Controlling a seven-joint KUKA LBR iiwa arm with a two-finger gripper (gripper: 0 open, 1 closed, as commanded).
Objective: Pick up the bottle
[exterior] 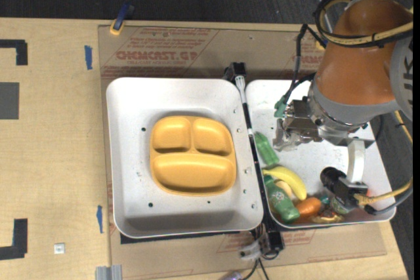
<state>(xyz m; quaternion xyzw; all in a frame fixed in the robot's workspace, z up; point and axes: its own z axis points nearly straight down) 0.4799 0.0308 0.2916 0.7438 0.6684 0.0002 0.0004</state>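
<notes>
While my gripper (pixel 289 136) hangs low over the right white plastic bin (pixel 262 94), I judge the approach step in hand.

Camera view: I cannot tell its state. The green plastic bottle (pixel 266 149) lies just left of and below it, against the bin's left wall; a yellow banana (pixel 289 181) lies below. Next I must shift left, descend and straddle the bottle.
</notes>
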